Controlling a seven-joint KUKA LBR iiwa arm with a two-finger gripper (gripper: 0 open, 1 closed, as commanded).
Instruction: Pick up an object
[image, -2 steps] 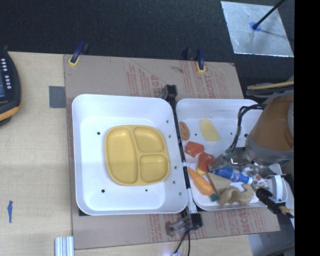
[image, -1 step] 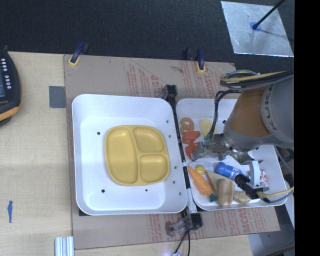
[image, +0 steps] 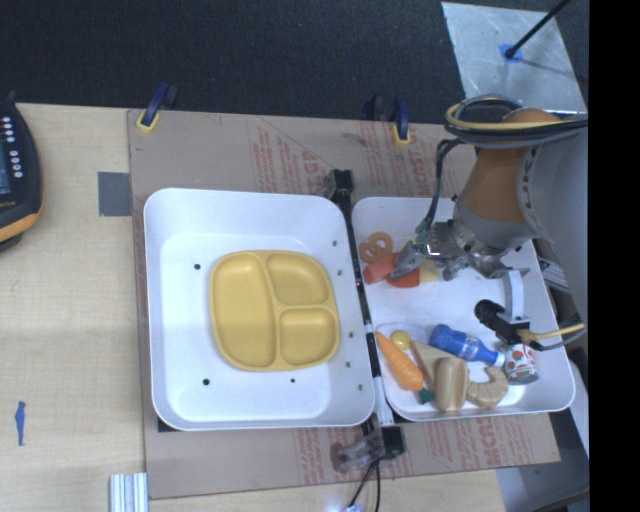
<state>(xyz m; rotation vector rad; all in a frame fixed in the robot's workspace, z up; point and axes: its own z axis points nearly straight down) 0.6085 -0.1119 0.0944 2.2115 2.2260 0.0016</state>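
The gripper (image: 408, 264) is low in the far left part of the right bin (image: 560, 400), right over a red piece (image: 383, 274) that shows at its left side. A tan pretzel-shaped ring (image: 378, 245) lies just left of the gripper, close to the bin's wall. Whether the gripper touches the red piece cannot be told from this view. Nearer the front lie an orange carrot (image: 402, 365), a small yellow ball (image: 400, 340), a blue bottle (image: 462, 346), a tan bun (image: 450, 384), a croissant-like piece (image: 490, 389) and a small patterned cup (image: 520, 366).
The left bin (image: 170, 400) holds a yellow divided plate (image: 273, 308) in its middle. The arm's grey body (image: 530, 200) hangs over the far right of the right bin. Clamps hold the board at the back edge (image: 400, 125).
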